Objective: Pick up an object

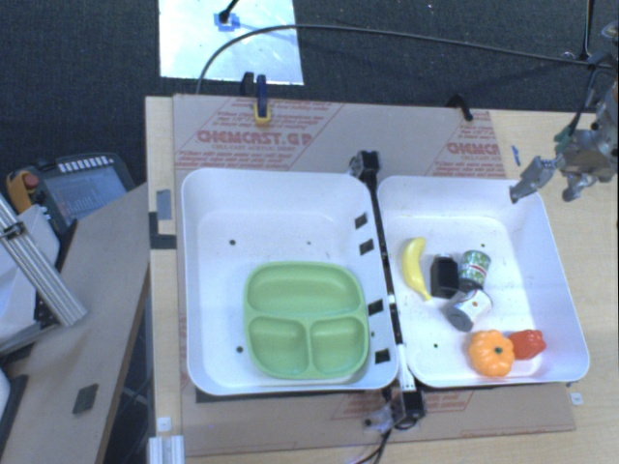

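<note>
The right bin (542, 245) holds a yellow banana (415, 266), a black block (444, 276), a green-labelled can (474, 268), a white and red can lying on its side (468, 309), an orange pumpkin (491, 353) and a red pepper (527, 343). My gripper (551, 179) hangs at the right bin's far right corner, above the rim, well away from the objects. Its two fingers are spread apart with nothing between them.
The left bin (222, 230) bears a green divided plate (306, 319). A black clip strip (379, 269) runs between the bins. A teach pendant (82, 187) and an aluminium bar (39, 269) lie on the table at left. Cables cross the back.
</note>
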`<state>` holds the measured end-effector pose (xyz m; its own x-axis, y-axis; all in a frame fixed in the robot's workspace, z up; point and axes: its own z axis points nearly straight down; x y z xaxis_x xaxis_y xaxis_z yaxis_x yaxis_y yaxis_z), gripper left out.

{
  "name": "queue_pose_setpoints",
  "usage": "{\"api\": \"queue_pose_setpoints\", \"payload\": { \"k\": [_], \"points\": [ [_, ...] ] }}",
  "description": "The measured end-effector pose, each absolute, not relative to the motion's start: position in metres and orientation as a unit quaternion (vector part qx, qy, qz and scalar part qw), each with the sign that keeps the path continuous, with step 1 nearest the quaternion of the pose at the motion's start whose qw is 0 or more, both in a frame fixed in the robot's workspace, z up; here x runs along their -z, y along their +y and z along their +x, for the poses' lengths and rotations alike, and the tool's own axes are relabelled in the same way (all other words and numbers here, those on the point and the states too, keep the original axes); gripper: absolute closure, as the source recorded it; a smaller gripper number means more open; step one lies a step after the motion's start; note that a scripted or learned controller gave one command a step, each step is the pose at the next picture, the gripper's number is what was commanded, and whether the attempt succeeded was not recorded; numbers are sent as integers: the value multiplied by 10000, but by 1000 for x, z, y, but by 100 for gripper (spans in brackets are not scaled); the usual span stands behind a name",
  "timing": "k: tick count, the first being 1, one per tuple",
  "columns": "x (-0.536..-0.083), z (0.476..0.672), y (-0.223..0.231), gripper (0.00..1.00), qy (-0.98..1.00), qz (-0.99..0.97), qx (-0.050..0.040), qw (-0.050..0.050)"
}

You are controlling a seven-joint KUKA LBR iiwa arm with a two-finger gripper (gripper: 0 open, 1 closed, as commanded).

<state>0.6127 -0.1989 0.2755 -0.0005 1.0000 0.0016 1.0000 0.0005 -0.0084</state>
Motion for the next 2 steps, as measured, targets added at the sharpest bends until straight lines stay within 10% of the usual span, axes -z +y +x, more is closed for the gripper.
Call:
{"api": "queue_pose_setpoints", "payload": {
  "k": [2],
  "points": [
    [-220, 617, -195, 0, -7079, -7063, -7, 10]
  ]
}}
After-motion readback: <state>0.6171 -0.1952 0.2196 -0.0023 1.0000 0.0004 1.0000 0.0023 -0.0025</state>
